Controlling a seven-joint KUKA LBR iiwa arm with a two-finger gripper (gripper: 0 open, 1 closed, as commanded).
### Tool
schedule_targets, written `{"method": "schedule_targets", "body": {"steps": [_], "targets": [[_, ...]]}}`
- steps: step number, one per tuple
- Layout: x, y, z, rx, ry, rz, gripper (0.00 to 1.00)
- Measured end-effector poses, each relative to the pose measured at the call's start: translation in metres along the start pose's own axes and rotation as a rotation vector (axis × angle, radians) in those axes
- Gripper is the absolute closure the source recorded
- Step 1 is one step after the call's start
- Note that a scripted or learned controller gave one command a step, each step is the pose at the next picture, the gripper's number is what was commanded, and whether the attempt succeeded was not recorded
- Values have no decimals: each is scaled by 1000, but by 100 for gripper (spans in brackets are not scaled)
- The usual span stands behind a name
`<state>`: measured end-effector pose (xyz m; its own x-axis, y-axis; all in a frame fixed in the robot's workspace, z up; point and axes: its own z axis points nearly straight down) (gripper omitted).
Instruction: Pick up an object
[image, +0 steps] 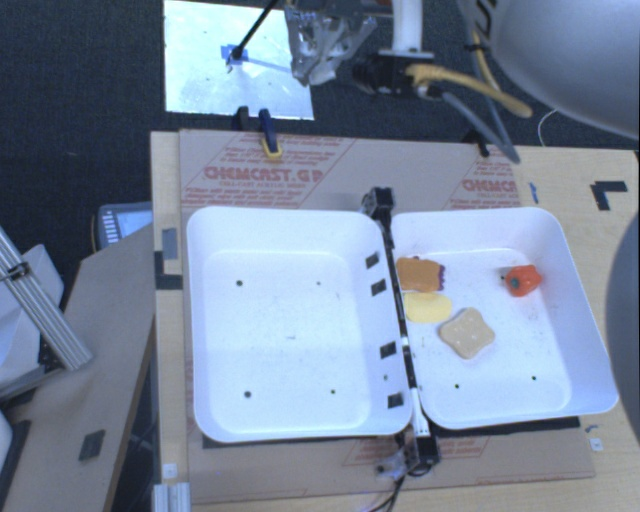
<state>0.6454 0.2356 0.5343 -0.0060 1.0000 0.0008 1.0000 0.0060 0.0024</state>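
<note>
Bins sit side by side on the bench (600, 170), meeting at a clipped seam; the left bin (280, 320) shows bare white floor, while the right bin (520, 390) holds every candidate for the pick. Beyond the right bin's far rim, the gripper (322, 45) hangs high above the bench, likely parked clear before descending; whether it is open or closed I cannot tell. Inside the right bin, a tan waffle-like piece (467, 332) lies mid-floor; an orange slab (420, 274) and a pale yellow disc (428, 308) hug its left wall; a small red-orange piece (521, 280) rests toward its far side, apart and probably easiest to grasp.
</note>
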Motion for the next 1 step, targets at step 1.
{"method": "schedule_targets", "body": {"steps": [1], "targets": [[-2,24,-1,-1,0,5,100]]}}
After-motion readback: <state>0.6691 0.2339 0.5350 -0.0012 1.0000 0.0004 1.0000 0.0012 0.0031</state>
